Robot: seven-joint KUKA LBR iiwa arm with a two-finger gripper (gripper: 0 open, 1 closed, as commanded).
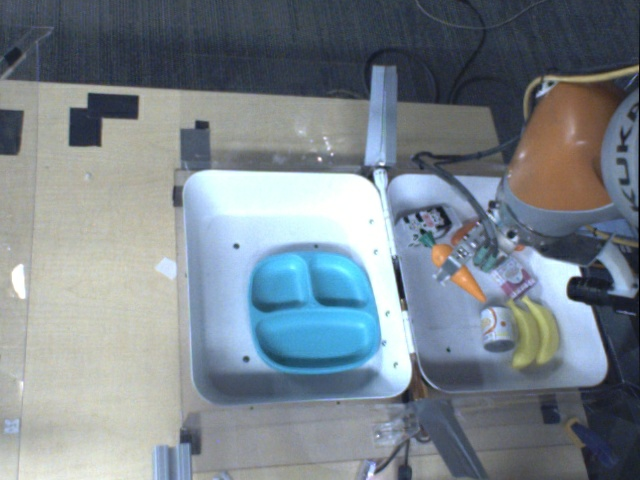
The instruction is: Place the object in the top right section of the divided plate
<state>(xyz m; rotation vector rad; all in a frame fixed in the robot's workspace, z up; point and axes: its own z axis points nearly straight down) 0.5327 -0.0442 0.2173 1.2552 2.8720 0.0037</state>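
1. Dark carpet is showing behind a pale wooden worktop (pixel 100 298), which is carrying two shallow white bins side by side: a left bin (pixel 205 268) and a right bin (pixel 580 368).
2. Sitting near the middle of the left bin, a blue divided plate (pixel 315 313) is lying flat with two small sections toward the far edge and one long section toward the near edge; all three are looking bare, so nothing is resting in the top right section (pixel 338 280) yet.
3. Lying in the right bin are a carrot (pixel 458 270), a yellow banana (pixel 535 333) near the bin's near right corner, a small white can (pixel 496 328) touching the banana, a pinkish packet (pixel 518 284) and a small black-and-white item (pixel 425 223) toward the far left corner.
4. Reaching in over the right bin, the grey and orange arm (pixel 570 148) is bringing its tool (pixel 478 250) down just beside the carrot, which seems to be the object being picked.
5. Whether the tool is spread, pressed together or pinching anything is not something I can tell from this slant.
6. Judging from this, the task is standing at its grasping stage: lifting, carrying across the bin divider and setting down in the top right section are all remaining.
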